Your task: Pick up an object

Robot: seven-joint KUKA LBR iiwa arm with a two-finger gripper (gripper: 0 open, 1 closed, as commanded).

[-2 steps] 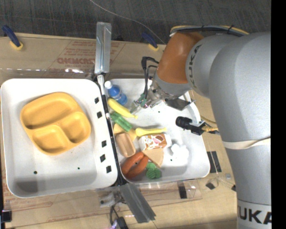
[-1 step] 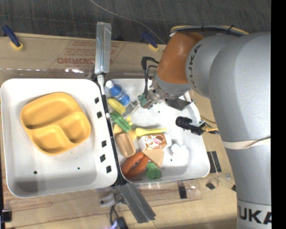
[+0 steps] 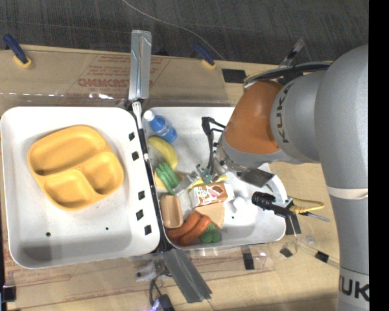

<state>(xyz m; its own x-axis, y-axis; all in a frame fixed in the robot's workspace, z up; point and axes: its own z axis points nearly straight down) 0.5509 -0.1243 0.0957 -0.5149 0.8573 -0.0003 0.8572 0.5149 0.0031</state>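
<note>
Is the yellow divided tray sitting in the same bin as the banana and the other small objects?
No, the yellow divided tray lies alone in the left bin, while the banana lies in the right bin.

The 2 bins (image 3: 13, 173) were white, and the left one held a yellow-orange divided tray (image 3: 74, 167). In the right bin (image 3: 188, 116) lay a blue-and-white bottle (image 3: 159, 126), a yellow banana (image 3: 165, 153), a green piece (image 3: 168, 177), a tan block (image 3: 170, 210) and an orange-red piece (image 3: 193, 227). The arm (image 3: 324, 115) was grey with an orange band (image 3: 256, 118).
</note>
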